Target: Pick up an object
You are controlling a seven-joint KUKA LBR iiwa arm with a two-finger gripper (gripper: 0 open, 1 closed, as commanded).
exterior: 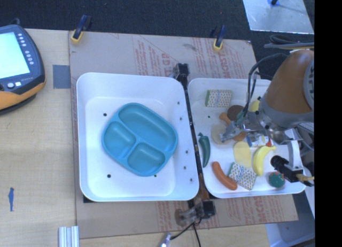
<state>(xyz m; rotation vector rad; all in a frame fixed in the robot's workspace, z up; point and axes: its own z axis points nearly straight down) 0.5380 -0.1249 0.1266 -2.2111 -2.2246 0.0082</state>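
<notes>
While the arm [288, 88] reaches in from the right edge of the frame over the right-hand bin [214, 187], its gripper [233, 132] sits low among the objects at the middle of that bin, metal fingers pointing toward the left; how far apart they stand cannot be told, and nothing can be seen clearly between them. Just around the gripper lie a brown round piece [234, 112] and an orange piece [225, 117] above it, and a pale yellow block [242, 153] with a yellow banana [261, 158] just below it. Toward the upper part of the bin rests a checkered sponge [218, 98]; along the left wall lies a green pepper [204, 147]; at the lower part lie a red sausage [223, 176], a second checkered sponge [243, 176] touching it, and a small green item [276, 179] at lower right. The left-hand bin [88, 133] holds a blue divided plate [139, 139] at its centre.
</notes>
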